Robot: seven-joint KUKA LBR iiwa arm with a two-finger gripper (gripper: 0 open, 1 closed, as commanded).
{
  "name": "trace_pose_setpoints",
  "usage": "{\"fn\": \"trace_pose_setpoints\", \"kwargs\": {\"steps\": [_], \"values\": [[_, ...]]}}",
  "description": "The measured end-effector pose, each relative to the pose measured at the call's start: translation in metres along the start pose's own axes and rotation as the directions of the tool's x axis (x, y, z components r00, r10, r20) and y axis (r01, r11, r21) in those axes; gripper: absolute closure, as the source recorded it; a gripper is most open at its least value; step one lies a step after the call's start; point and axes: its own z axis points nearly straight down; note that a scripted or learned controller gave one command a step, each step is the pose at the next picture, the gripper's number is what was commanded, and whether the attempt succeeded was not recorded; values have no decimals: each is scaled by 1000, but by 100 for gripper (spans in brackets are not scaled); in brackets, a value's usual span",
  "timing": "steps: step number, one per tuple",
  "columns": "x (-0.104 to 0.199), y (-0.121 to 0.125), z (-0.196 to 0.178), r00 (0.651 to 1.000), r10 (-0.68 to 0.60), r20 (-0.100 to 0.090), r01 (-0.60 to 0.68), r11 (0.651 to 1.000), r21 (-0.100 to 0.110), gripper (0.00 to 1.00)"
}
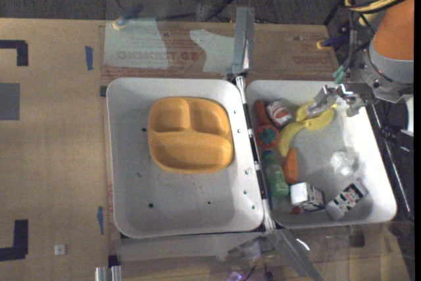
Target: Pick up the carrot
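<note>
Two shallow white bins sit side by side on the bench. The left bin (pixel 125 207) holds an orange divided plate (pixel 190 133) and nothing that concerns my task. The right bin (pixel 368 174) holds the clutter I must work in. My arm (pixel 395 43) enters from the right and sits over that bin's upper right corner, with my gripper (pixel 337 97) hanging just above the far end of a yellow banana (pixel 302 128). Whether my gripper is released or clenched I cannot tell at this resolution; no object shows in its grasp. The carrot (pixel 290 165), an orange tapered piece, lies on the bin floor near the bin's left wall, just below the banana's lower end and right beside a green bottle (pixel 276 179). A second reddish-orange item (pixel 262 113) lies near the top left of the bin, next to a small red and white packet (pixel 280 112), and a red and green strawberry-like piece (pixel 266 135) sits below it. Small white cartons (pixel 307 195) and a black and white box (pixel 346 199) lie along the bin's near edge. My judgement: the task is at its opening stage. The carrot is not lifted and not contacted. Left to do are travelling down and left across the bin to it, descending, closing on it and raising it, with the banana and bottle crowding the approach.
</note>
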Motion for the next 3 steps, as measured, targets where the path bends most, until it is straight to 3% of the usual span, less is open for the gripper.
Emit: {"fn": "trace_pose_setpoints", "kwargs": {"steps": [1,2,3], "values": [[29,-25,108,907,-420,-1,420,907,-1,0],[38,-38,63,854,-521,4,521,854,-5,0],[-11,-35,116,893,-451,-1,451,893,-1,0]]}}
